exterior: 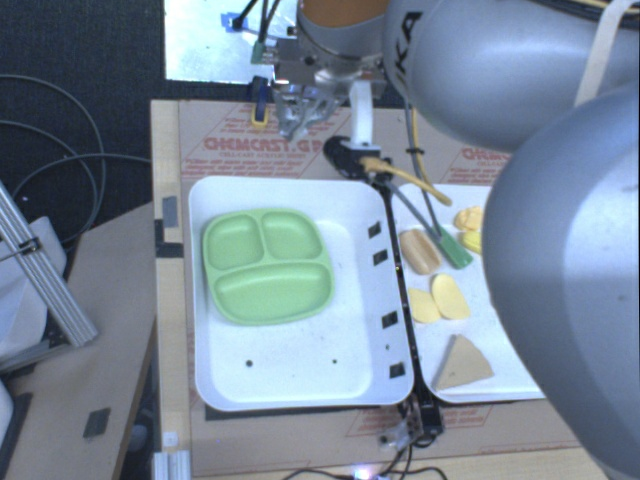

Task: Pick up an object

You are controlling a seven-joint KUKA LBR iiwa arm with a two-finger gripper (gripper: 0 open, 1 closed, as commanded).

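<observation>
Claw [303, 116] up past bins' far edge, grip state unclear. Best to drop straight over bread [420, 250], right bin [500, 388].

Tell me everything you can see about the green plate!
The green plate is pale green and looks like smooth plastic. It has rounded corners and three hollows: two small ones along its far side and one wide one along the near side. All three look empty. It lies flat, turned a little askew, on the floor of the left white bin, toward that bin's far left part. Only the bin touches it. The gripper is up beyond the bin's far edge, well away from it.
</observation>
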